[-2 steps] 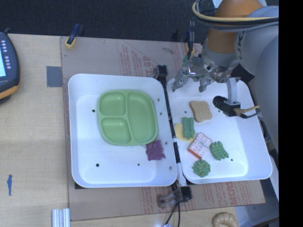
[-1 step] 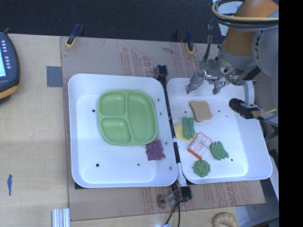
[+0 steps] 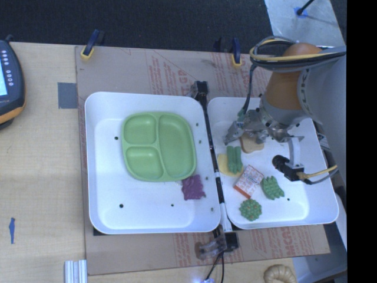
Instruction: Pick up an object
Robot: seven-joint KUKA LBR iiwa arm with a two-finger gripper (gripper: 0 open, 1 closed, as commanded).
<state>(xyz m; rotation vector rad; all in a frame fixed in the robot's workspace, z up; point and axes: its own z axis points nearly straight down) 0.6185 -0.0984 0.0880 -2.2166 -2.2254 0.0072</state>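
At the far left edge of the frame a black and orange control pad lies on the wooden table. A grey square of tape sits just right of it. Next comes the left bin. In it lies a green plate with three parts, and a small purple toy touches the plate's lower right corner.

The right bin sits beside the left one. Near its left wall a yellow piece lies under a green pickle-shaped toy. Below them are a small red and white packet, a round green bumpy toy and another green bumpy toy near the packet's right side.

The hand hangs low in the upper part of the right bin, over a tan piece. I cannot tell if the hand is holding it. The grey arm with its orange band comes in from the right of the frame.
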